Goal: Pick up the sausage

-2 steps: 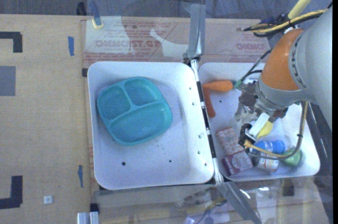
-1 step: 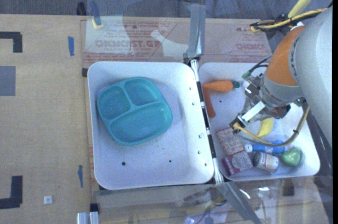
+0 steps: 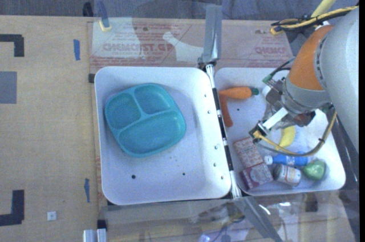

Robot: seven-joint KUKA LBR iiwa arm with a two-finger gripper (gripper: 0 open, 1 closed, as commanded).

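The tan counter carries two shallow white bins, the left bin just beside the right bin. Black tape corners and short blue tape strips mark its bare left part; a clear sheet with red lettering lies behind the bins

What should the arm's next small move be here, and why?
Probably a short shift toward the view's left. The gripper hovers over the middle of the right bin, near the banana. What looks like the sausage lies apart from it along that bin's left wall, just below the carrot.
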